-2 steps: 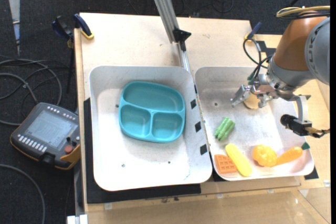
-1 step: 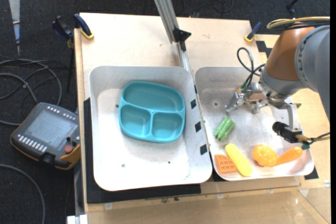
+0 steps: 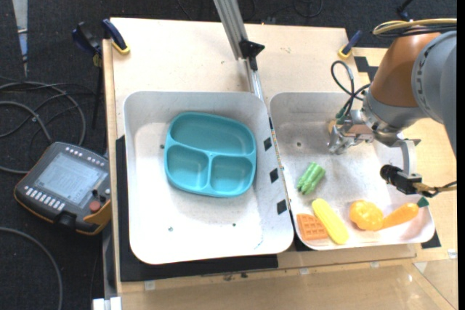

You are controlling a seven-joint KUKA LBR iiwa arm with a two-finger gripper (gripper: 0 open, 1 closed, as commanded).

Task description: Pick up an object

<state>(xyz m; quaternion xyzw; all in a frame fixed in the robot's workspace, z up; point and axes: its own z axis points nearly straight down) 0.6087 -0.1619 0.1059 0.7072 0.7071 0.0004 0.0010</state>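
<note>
Yellow corn-cob toy, front of right bin: nearest, likely light, stiff, slick; long axis slants toward front-right; grasp mid-length across it | green ridged plastic vegetable: just below-left of gripper; axis slants up-right; judged easiest target | fingers: gap not discernible, nothing seen between them.

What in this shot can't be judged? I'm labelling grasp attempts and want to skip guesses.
- Tool, camera view: too small and blurred to read its state, and whether it touches the right bin.
- Arm: cut off by the right edge.
- Orange waffle piece: surface detail too small.
- Orange carrot-like toy: its near end sits behind the yellow-orange lump.
</note>
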